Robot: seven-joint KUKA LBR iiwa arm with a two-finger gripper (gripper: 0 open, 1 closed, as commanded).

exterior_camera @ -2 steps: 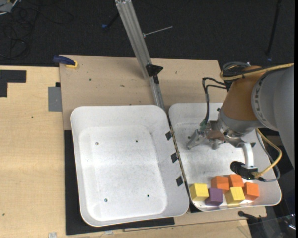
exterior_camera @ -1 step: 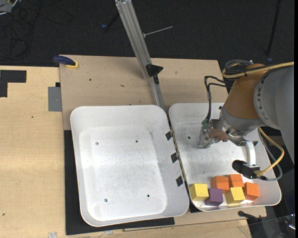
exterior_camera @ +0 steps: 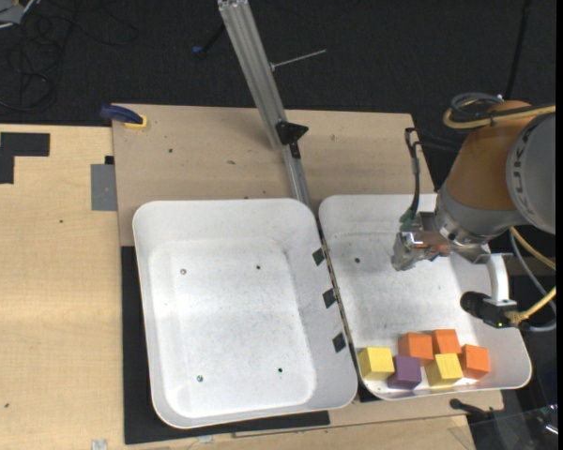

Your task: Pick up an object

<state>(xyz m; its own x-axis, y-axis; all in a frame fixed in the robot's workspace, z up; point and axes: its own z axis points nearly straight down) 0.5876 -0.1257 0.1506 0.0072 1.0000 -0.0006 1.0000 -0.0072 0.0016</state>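
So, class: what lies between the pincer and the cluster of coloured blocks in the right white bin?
Bare white bin floor alone separates the pincer from the coloured blocks, seen in the overhead camera view.

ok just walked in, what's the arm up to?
It's a pick attempt. The arm reaches in from the right, its hand over the upper part of the right bin. The blocks, yellow, orange and purple, sit clustered at the bin's near edge, apart from the hand. Nothing shows in its grip. The left bin isn't involved.
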